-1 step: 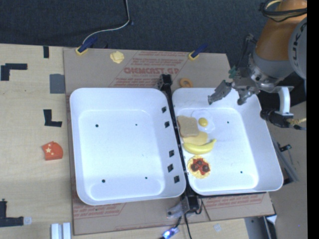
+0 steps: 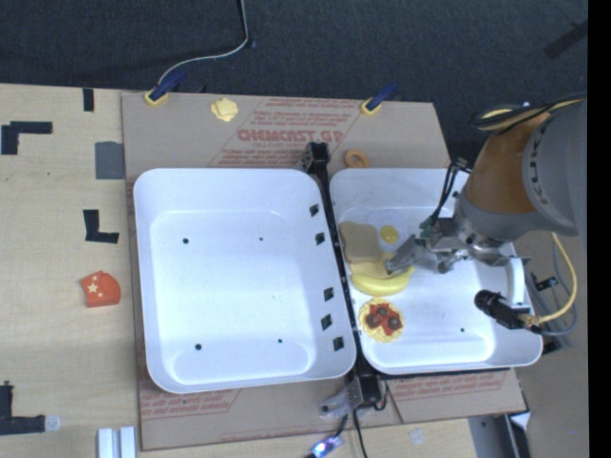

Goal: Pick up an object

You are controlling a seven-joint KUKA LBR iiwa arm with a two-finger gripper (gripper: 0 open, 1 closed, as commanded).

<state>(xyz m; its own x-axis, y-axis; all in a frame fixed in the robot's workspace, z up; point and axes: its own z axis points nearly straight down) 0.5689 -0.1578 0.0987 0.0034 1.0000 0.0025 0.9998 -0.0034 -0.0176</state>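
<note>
The right bin [image 2: 434,346] holds a yellow banana-shaped piece [image 2: 377,281], a tan bread-like slice [image 2: 359,240], a small yellow lump [image 2: 389,234] and a round red-and-yellow pizza-like disc [image 2: 383,321]. My gripper [image 2: 409,253] reaches in from the right, low over the bin, its tip right at the banana piece's upper right end. The grey arm with its orange band [image 2: 496,175] rises behind it.
The left bin [image 2: 153,198] lies beside the right one, with a black divider clip [image 2: 317,156] between them. Outside the bins are a red block [image 2: 101,289] at far left, a yellow lump [image 2: 224,110] and a tan ring [image 2: 355,159] on the cardboard.
</note>
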